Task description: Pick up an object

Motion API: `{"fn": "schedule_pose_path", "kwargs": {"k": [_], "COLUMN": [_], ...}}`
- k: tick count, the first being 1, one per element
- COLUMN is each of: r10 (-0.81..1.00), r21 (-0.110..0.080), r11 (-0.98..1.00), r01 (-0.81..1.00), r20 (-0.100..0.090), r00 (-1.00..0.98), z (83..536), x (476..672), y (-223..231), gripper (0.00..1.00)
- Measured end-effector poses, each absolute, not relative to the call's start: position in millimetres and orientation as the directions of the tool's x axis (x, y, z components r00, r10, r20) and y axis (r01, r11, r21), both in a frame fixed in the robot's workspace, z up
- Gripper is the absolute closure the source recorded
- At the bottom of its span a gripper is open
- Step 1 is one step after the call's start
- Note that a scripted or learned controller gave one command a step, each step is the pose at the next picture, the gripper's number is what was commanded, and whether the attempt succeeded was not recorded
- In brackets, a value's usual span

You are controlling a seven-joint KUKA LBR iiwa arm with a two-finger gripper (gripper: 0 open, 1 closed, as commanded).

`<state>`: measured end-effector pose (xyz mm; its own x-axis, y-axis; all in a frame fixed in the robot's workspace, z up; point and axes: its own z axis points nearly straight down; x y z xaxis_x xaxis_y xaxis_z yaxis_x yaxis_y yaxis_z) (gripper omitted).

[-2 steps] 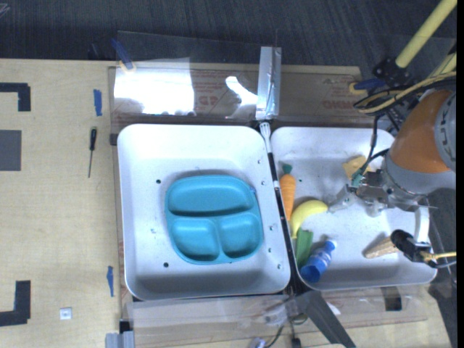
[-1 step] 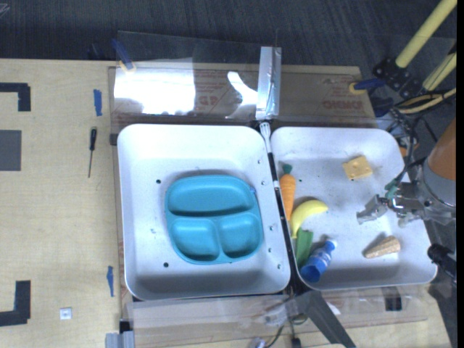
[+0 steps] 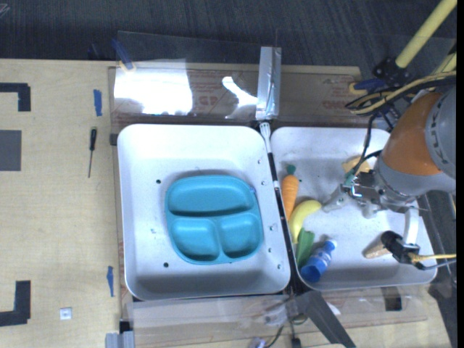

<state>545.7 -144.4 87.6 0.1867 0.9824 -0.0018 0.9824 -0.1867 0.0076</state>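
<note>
Camera view is showing you the gripper (image 3: 362, 192) hanging inside the right bin (image 3: 341, 263); I cannot tell its grip. The carrot (image 3: 289, 192), banana (image 3: 304, 214) and blue bottle (image 3: 317, 262) are lying against that bin's left wall, likely pushed there.

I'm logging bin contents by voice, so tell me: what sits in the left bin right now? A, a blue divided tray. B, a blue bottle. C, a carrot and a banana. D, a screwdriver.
A: the blue divided tray lies alone in the left bin, while the carrot, banana and blue bottle lie in the right bin.
</note>
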Motion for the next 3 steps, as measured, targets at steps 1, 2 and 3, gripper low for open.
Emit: {"fn": "schedule_pose_path", "kwargs": {"k": [1, 2, 3], "r10": [0.990, 0.964, 0.951], "r21": [0.003, 0.006, 0.004], "r11": [-0.144, -0.265, -0.310], "r01": [0.990, 0.964, 0.951], "r20": [-0.002, 0.001, 0.001], "r00": [0.144, 0.265, 0.310], "z": [87.0, 86.8, 87.5], "x": [479.4, 564.4, 544.1], "y": [-187.2, -156.8, -120.0], "gripper": [0.00, 0.00, 0.00]}}
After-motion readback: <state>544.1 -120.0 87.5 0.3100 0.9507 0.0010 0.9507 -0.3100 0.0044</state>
